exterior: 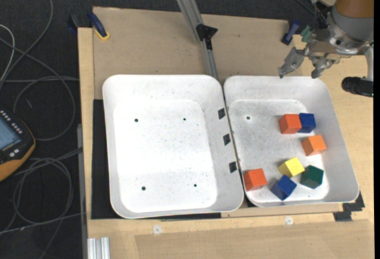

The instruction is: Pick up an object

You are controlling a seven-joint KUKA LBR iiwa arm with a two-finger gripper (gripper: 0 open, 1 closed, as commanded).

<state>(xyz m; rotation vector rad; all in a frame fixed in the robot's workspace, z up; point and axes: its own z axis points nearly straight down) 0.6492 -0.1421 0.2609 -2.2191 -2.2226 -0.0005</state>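
Right, your right bin (332, 103) carries all the blocks, clustered toward its near right side, while the gripper (301, 70) hangs above the bin's far rim with fingers spread and nothing between them. The red block (290, 124), touching a blue block (307, 122), lies nearest the fingertips, well apart from them.

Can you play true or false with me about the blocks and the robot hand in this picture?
1. All the blocks are in the right bin. True.
2. The hand is holding the yellow block. False: nothing is between its fingers, and the yellow block lies in the bin.
3. The green block is in the left bin. False: it lies in the right bin.
4. A blue block touches an orange block. True.
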